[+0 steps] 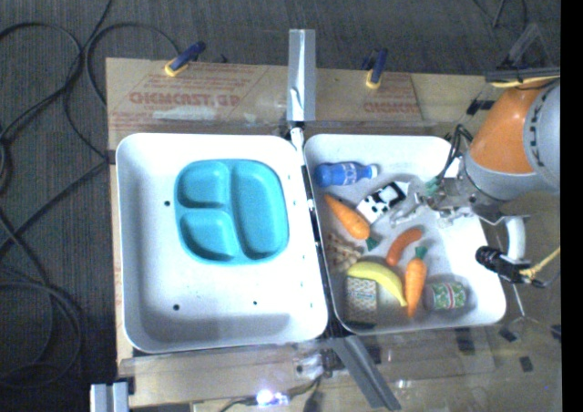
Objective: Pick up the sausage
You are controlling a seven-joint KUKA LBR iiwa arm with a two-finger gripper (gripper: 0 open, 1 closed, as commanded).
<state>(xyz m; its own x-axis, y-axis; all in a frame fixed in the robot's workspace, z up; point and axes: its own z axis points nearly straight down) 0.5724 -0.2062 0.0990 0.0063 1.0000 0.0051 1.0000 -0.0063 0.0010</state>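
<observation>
The sausage (405, 242), a short curved orange-red piece, lies in the middle of the right white bin (474, 237). My gripper (413, 207) hangs low over the bin just above and slightly right of the sausage, reaching in from the grey and orange arm (510, 146) on the right. I see nothing held in it. A black-and-white block (383, 200) sits just left of the gripper.
The right bin also holds a blue bottle (346, 172), two carrots (347, 216) (415, 280), a banana (379, 277), a small box (362, 296) and a can (447, 295). The left bin (146, 310) holds a blue divided tray (232, 210). A metal divider (301, 82) stands between the bins.
</observation>
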